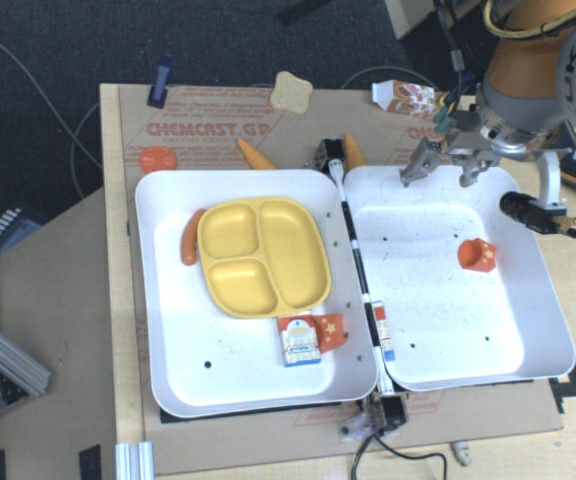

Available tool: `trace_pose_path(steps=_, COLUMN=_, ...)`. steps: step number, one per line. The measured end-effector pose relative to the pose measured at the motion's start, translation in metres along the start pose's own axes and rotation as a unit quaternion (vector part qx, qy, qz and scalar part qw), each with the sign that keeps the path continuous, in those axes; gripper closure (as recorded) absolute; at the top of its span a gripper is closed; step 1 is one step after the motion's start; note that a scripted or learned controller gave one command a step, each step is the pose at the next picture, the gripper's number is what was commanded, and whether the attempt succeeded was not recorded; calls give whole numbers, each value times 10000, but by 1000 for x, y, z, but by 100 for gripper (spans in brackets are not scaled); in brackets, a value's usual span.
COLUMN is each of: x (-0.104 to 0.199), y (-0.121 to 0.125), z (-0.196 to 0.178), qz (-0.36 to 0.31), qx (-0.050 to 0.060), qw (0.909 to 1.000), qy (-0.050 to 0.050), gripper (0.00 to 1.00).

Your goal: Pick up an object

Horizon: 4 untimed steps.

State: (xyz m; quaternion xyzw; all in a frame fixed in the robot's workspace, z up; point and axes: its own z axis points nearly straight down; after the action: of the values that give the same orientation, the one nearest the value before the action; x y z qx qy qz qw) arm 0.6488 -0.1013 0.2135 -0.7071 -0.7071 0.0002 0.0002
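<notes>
The small orange toy [477,255] in the right bin [528,358] is probably light, hard plastic; best pinched across its sides. Jaws of the gripper [446,165] are spread wide, nothing held.

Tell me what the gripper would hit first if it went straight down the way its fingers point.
The gripper hangs open over the far rim of the right bin. Going straight down, it would probably meet that rim or the bare floor just inside it. The orange object lies off to the side. Depth is unclear.
</notes>
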Motion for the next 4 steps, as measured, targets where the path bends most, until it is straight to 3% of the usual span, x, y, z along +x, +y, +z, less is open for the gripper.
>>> trace_pose_path(steps=1, x=-63, y=18, z=19, qz=5, qx=-11, qw=10000, qy=-12, gripper=0)
trace_pose_path(steps=2, x=-100, y=-26, z=130, qz=1, qx=8, qw=10000, qy=-2, gripper=0)
trace_pose_path(steps=3, x=-90, y=-64, z=129, qz=5, qx=4, qw=10000, qy=3, gripper=0)
trace_pose_path(steps=4, x=-89, y=-63, z=119, qz=5, qx=-11, qw=10000, qy=-1, gripper=100)
